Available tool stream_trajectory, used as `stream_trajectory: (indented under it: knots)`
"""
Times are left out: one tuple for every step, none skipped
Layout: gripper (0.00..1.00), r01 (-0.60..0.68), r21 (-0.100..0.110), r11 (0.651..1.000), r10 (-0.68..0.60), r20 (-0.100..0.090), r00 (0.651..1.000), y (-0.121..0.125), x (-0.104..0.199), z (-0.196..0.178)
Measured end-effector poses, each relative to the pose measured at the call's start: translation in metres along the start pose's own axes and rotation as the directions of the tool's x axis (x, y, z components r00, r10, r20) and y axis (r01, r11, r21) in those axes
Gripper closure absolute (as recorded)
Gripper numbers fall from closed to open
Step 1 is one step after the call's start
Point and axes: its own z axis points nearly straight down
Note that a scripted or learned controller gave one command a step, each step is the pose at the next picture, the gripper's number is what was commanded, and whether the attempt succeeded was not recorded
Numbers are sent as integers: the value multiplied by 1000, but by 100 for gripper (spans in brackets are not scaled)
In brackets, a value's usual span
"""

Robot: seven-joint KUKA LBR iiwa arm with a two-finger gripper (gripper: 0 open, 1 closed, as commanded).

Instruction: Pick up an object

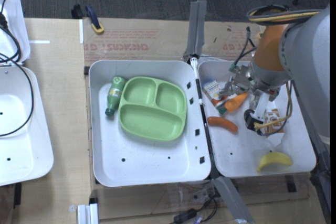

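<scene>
Scene: We look down at a slant on two shallow white bins side by side, the left bin (pixel 105 160) and the right bin (pixel 299 139).
Arm: We see the grey arm (pixel 310 60) with its orange band (pixel 268 52) reaching in from the right, over the right bin.
Gripper: The gripper (pixel 247 99) hangs low in the upper half of the right bin.
Jaws: We cannot tell whether they are spread or pressed together; cables and the wrist hide them.
Carrot: An orange toy carrot (pixel 233 102) lies right at the jaws, on their left side; we cannot tell if it is pinched.
Sausage: A reddish sausage (pixel 222 124) lies just below and left of the jaws.
Carton: A small white carton (pixel 211 88) sits left of the jaws.
Banana: A yellow banana (pixel 274 160) lies well below the jaws.
Left bin: A green divided plate (pixel 153 108) and a green bottle (pixel 113 95) lie far left of the jaws.
</scene>
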Motion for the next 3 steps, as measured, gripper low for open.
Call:
stream_trajectory:
  knots:
    - [0,0,0,1000,0,0,1000,0,0,0]
    - [100,3,-2,1000,-3,-1,1000,1,1,-10]
    - [100,94,8,995,-95,2,996,-48,44,-95]
